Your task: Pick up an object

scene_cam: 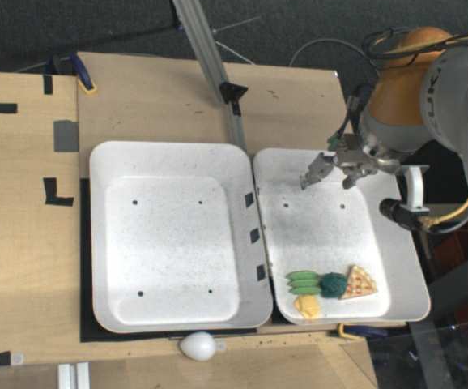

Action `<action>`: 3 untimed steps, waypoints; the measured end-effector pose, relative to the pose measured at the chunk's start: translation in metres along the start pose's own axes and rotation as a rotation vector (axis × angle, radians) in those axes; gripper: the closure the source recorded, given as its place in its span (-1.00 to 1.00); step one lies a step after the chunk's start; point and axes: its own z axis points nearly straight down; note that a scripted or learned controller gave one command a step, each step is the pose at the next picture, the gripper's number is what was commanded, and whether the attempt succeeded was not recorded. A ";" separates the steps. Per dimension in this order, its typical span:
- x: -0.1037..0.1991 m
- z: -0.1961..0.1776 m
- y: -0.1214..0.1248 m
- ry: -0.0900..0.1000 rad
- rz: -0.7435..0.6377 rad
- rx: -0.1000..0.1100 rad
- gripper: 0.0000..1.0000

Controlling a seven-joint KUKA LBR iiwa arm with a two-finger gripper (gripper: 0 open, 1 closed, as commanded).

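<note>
Toys cluster at the near wall of the right bin (396, 241): green pods (303, 280), teal lump (332, 283), waffle wedge (359, 283), yellow piece (307, 305). Crowding risks a two-toy or glancing grasp. Beyond them lies open floor; farther still hangs the pincer (331, 175), fingers apart, empty.

Clustered at near end of right bin (396, 241): green pea pods (303, 280) lying flat, dark green broccoli-like piece (332, 283) touching them, pizza slice (359, 283) at right, yellow piece (307, 305) nearest
</note>
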 end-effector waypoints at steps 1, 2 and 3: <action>0.002 0.062 0.006 0.000 0.000 0.000 -1.00; 0.003 0.107 0.005 -0.002 0.000 -0.006 -1.00; 0.004 0.095 0.006 0.000 -0.001 -0.006 1.00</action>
